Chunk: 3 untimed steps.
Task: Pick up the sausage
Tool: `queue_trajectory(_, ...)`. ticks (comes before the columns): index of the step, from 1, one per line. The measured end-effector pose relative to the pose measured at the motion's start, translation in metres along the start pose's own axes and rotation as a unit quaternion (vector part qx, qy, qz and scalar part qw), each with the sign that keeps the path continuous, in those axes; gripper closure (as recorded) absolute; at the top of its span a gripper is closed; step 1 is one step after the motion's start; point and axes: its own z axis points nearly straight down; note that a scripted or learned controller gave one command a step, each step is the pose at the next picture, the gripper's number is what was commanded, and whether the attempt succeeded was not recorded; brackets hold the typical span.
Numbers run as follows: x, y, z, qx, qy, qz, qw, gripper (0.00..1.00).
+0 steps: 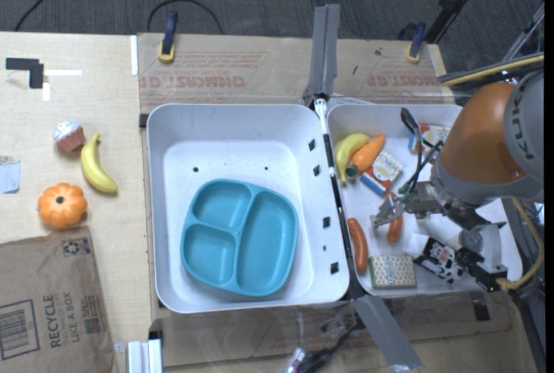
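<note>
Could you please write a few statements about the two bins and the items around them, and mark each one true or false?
1. The blue divided plate lies in the left bin. True.
2. The sausage lies on the blue plate. False: it lies in the right bin, near that bin's left wall.
3. A banana and a small pumpkin lie on the bench left of the bins. True.
4. The carrot lies outside both bins. False: it is in the right bin beside a yellow banana.
5. The gripper is over the left bin. False: it is over the right bin.
</note>
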Motion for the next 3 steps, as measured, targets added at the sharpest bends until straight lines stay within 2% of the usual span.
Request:
queue_trajectory(1, -0.018, 0.021, -0.061, 0.0, 0.0, 0.056, 0.9984, 0.0)
queue_trajectory(2, 0.011, 0.019, 0.0, 0.001, 0.0, 0.044, 0.999, 0.0)
queue_trajectory(3, 0.02, 0.022, -0.1, 0.001, -0.001, 0.128, 0.9918, 0.0)
